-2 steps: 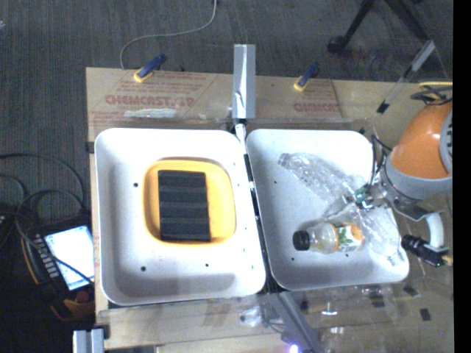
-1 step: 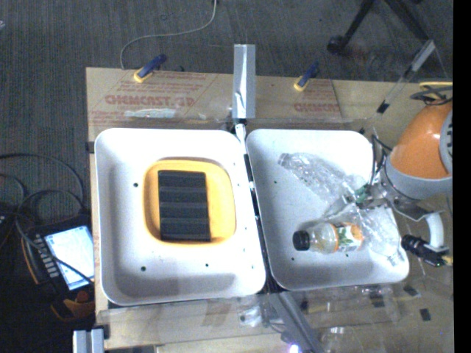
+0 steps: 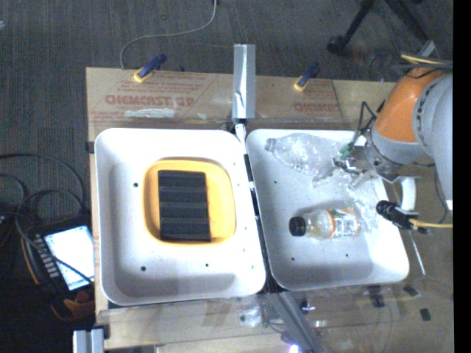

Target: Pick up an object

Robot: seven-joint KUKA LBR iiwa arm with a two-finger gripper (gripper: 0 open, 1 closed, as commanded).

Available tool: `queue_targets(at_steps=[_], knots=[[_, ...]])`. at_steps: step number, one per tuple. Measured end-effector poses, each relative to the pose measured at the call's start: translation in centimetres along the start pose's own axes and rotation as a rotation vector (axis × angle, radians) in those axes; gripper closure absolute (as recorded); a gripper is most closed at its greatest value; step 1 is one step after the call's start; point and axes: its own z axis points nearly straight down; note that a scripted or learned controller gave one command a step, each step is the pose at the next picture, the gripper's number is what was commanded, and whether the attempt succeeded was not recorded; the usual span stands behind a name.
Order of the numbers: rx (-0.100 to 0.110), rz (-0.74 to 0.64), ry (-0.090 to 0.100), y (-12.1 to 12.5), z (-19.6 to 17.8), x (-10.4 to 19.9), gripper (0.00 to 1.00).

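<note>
A small clear bottle [image 3: 329, 224] with a black cap, pale liquid and an orange-and-green label lies on its side in the right bin [image 3: 294, 271] — long axis left-right, cap pointing left — while the gripper [image 3: 352, 160] hovers above-right, near crumpled clear plastic [image 3: 298, 151].

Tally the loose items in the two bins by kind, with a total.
Yellow tray with black ridged insert, left bin: 1
Clear bottle with black cap, right bin: 1
Crumpled clear plastic bottle, right bin: 1
Total: 3
</note>
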Motion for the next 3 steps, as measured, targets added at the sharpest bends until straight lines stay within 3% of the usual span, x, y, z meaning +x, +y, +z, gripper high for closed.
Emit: queue_targets(at_steps=[1, 2, 3], knots=[[-0.004, -0.184, -0.013, -4.6, 0.0, 0.1, 0.00], [-0.004, -0.248, -0.015, -12.3, -0.1, 3.0, 0.00], [0.008, -0.177, -0.009, -5.4, -0.1, 0.0, 0.00]])
